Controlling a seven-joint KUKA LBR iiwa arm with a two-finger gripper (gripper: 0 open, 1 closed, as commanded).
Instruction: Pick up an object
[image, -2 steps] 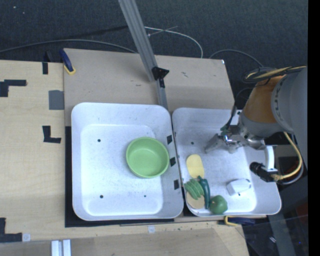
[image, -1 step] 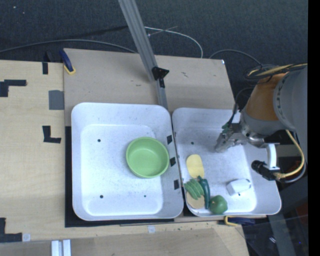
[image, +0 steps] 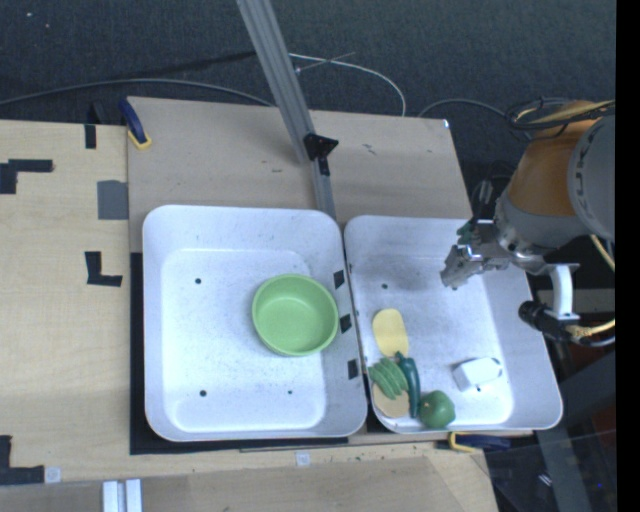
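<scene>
Hovering over right bin (image: 520, 330), arm's gripper (image: 458, 270), jaws' state unclear; green bowl (image: 294, 315) in left bin (image: 180, 300)

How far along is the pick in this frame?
Nothing looks picked yet. The gripper sits over the right bin near its upper edge, with nothing visibly between its fingers. The yellow piece, green toy and white object lie in that bin; the green bowl sits in the left bin. Reaching and grasping remain.

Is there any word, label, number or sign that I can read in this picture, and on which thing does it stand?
None can be read.
The green bowl, the white bins and the toys near the yellow piece bear no print.
The black tape marks on the bench are plain shapes, not letters.
</scene>
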